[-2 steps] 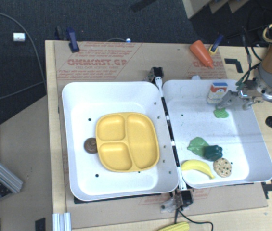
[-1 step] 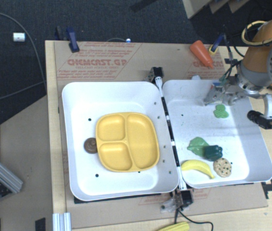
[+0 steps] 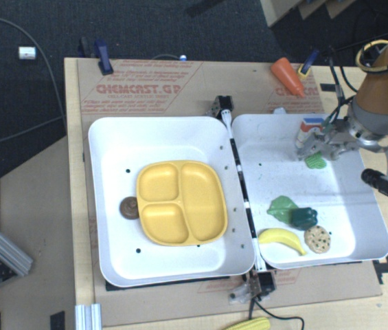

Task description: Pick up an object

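- The gripper [image 3: 312,148] hangs low in the right bin's [image 3: 358,205] far part, right over a small green object [image 3: 315,161]; whether its claw is open or clamped, I cannot tell.
- A shallow or off-centre pinch could let the green piece slip out on lifting.

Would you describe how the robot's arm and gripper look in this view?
The arm is a rounded grey body with an orange band above the wrist. Black cables loop around the band and trail along the arm. The gripper is a small grey metal assembly with a blue and red patch on its upper side.
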`<state>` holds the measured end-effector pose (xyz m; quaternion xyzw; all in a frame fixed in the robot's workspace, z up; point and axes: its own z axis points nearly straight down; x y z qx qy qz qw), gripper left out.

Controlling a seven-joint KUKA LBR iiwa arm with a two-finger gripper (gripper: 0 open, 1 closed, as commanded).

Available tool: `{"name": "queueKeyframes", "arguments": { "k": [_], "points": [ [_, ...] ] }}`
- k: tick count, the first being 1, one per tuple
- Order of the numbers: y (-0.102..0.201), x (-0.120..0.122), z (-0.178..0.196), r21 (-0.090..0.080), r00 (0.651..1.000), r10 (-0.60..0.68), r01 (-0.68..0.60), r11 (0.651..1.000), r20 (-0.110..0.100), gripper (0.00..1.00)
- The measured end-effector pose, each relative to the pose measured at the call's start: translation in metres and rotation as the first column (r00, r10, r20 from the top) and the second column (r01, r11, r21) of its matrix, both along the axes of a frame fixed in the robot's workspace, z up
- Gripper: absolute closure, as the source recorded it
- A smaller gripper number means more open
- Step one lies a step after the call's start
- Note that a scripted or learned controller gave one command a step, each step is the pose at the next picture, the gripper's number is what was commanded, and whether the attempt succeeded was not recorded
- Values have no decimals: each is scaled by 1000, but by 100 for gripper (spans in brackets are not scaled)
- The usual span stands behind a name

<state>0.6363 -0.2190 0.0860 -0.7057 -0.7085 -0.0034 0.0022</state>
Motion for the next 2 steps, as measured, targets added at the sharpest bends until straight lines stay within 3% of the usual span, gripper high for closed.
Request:
{"name": "queueKeyframes", "arguments": {
  "k": [1,2],
  "points": [
    [-2,0,10,-6,1000,0,0,1000,1,100],
    [10,22,-1,-9,1000,-3,3,1000,1,100]
  ]
}}
